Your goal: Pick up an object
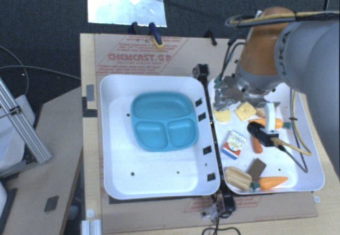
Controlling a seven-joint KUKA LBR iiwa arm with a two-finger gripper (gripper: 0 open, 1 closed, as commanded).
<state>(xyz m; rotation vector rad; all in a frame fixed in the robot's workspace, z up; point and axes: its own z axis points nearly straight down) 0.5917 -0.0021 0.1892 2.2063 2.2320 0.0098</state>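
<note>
My claw [222, 97] hangs low at the right bin's [313, 173] upper-left corner; I cannot tell whether it is released or clenched. Candidate objects crowd just beside it: pale round piece [222, 116], yellow wedge [246, 111]. Risk: striking the bin wall, or nudging both pieces instead of grasping one.

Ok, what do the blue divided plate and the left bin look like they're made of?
The blue divided plate looks like moulded plastic: uniform turquoise colour, soft rounded compartment edges, a dull sheen. The left bin seems to be thin white plastic, possibly formed sheet: smooth, glossy, with rounded corners and a raised lip. Neither can be confirmed from looks alone.
</note>
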